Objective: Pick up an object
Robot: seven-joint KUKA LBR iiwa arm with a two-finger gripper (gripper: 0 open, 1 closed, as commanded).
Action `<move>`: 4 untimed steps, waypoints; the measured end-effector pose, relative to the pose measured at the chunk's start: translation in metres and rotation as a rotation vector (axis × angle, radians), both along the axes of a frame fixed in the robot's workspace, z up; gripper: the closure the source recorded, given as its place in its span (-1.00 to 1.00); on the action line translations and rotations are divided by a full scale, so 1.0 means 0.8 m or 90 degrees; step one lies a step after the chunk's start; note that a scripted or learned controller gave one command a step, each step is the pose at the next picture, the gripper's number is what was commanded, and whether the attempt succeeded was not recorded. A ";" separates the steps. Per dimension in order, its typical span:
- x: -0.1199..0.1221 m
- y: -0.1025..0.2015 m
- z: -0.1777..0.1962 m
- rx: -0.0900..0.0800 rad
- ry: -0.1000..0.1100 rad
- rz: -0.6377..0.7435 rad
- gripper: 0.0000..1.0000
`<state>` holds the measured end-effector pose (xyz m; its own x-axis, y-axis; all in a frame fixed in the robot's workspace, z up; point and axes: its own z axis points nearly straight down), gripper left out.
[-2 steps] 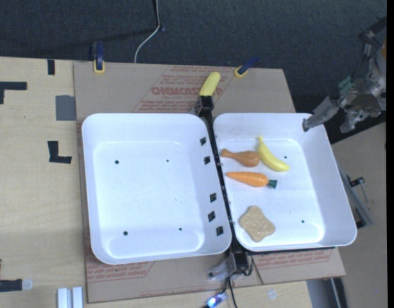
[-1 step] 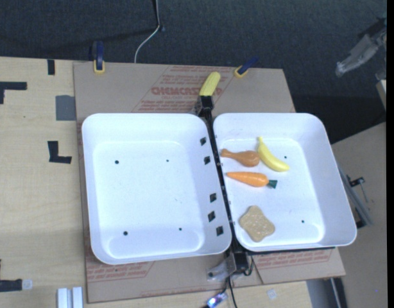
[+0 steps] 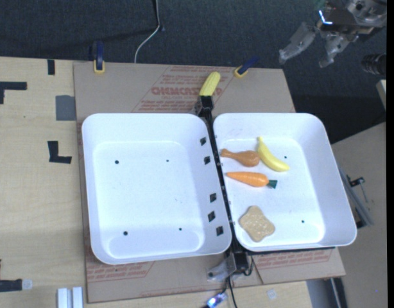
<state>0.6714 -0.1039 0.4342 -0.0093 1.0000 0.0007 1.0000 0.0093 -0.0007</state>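
Observation:
In the right bin [image 3: 312,130] lie a yellow banana [image 3: 271,155], a brown chicken drumstick [image 3: 241,157], an orange carrot [image 3: 249,179] with a green stem end, and a tan cracker-like piece [image 3: 256,223] near the front. My gripper [image 3: 312,47] hangs high at the top right, above the dark floor beyond the bench, well away from the bins. Its two fingers are spread apart with nothing between them.
The left bin [image 3: 94,172] sits beside the right one on a cardboard sheet [image 3: 171,88]. A yellow clamp [image 3: 209,85] stands at the back where the bins meet, and a cable runs down from the top.

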 end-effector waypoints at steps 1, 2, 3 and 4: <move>-0.004 0.090 0.135 0.000 -0.008 0.000 -1.00; -0.004 0.233 0.073 0.001 0.003 0.003 -1.00; -0.004 0.224 0.089 -0.001 0.000 -0.003 1.00; -0.088 0.298 -0.018 -0.001 0.008 -0.001 1.00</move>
